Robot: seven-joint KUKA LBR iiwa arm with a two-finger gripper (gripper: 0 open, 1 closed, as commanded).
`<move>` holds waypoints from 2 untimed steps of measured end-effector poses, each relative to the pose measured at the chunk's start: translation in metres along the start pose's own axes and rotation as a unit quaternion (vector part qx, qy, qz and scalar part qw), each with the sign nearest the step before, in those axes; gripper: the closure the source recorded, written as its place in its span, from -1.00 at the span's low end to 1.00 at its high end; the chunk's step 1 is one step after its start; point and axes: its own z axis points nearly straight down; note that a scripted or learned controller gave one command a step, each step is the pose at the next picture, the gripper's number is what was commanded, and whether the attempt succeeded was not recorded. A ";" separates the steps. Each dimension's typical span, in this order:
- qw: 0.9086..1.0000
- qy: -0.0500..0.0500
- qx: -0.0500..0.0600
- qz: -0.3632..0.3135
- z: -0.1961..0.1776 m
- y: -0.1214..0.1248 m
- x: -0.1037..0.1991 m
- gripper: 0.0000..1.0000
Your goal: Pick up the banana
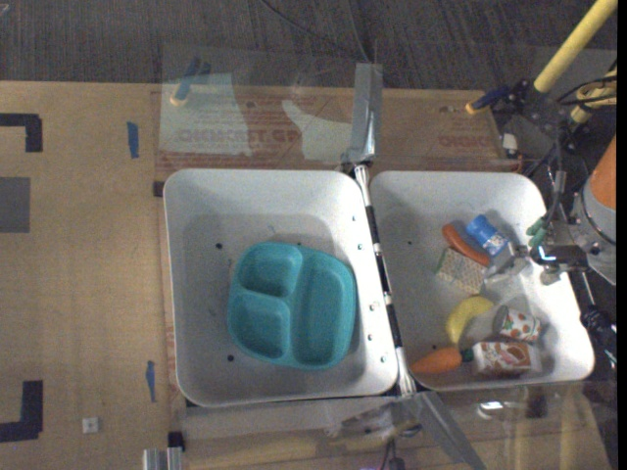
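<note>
Left bin (196, 204) carries a teal divided tray (292, 305). Right bin (411, 204) has the banana (467, 316) near its front edge beside a carrot (438, 361). Gripper (524, 259) hangs above that bin's right side, fingers spread, nothing between them.

You are looking at a robotics lab bench: a plywood bench top (78, 292) marked with blue tape (132, 139) and black squares, two white bins (265, 189) taped side by side, loose cables (294, 8) trailing over grey carpet.

Two white bins (196, 204) (411, 199) are counted, one teal divided plate (292, 304), one banana (468, 314), one carrot (437, 361) and one blue can (485, 233).
</note>
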 end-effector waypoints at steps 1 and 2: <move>0.995 0.000 0.000 0.095 0.112 -0.002 0.032 -1.00; 0.996 0.002 -0.004 0.086 0.161 -0.003 0.014 -1.00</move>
